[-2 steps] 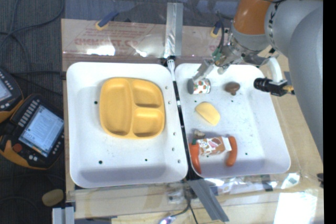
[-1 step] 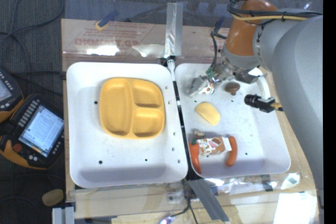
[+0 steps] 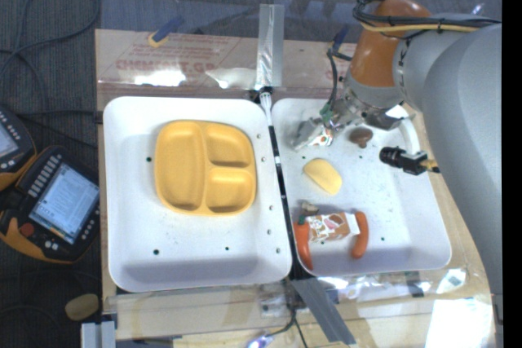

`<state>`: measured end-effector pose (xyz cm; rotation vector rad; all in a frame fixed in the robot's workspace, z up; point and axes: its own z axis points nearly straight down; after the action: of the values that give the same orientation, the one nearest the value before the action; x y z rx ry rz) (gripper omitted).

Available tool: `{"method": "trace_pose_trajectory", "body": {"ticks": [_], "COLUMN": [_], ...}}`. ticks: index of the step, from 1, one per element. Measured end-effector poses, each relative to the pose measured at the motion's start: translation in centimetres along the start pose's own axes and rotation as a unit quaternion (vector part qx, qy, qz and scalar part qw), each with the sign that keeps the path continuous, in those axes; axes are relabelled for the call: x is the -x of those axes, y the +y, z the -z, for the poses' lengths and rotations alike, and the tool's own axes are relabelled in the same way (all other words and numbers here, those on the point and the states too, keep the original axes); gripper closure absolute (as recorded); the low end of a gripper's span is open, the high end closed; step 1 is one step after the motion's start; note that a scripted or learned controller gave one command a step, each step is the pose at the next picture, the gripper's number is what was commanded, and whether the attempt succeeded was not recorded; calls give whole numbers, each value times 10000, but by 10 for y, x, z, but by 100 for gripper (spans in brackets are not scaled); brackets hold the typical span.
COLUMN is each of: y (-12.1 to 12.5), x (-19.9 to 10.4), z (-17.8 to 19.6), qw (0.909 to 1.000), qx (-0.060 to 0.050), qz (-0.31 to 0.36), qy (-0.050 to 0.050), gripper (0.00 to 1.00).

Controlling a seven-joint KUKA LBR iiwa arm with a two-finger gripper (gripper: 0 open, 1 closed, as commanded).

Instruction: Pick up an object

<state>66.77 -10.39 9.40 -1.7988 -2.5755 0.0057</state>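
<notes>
I see the pincer [image 3: 318,133] over the far part of the right bin [image 3: 408,216], close to the wall it shares with the left bin [image 3: 130,240]. Just to the pincer's right in the view, a small nugget [image 3: 361,136] lies on the bin floor. In front of the pincer, nearer the camera, a rounded lump [image 3: 322,175] lies apart from the rest. Nearer still, a packet [image 3: 330,230] lies by the bin's front wall. Well to the pincer's left, across the shared wall, a divided tray [image 3: 204,167] sits mid-bin. Farther left, off the bench, lies a handheld pendant [image 3: 57,204].
</notes>
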Motion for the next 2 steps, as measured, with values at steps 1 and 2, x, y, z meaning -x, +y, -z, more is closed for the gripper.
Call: {"method": "trace_pose_trajectory", "body": {"ticks": [1, 2], "y": [1, 34], "x": [0, -83], "z": [10, 94], "qw": [10000, 10000], "qx": [0, 54], "qz": [5, 52], "qy": [-11, -23], "gripper": [100, 100]}}
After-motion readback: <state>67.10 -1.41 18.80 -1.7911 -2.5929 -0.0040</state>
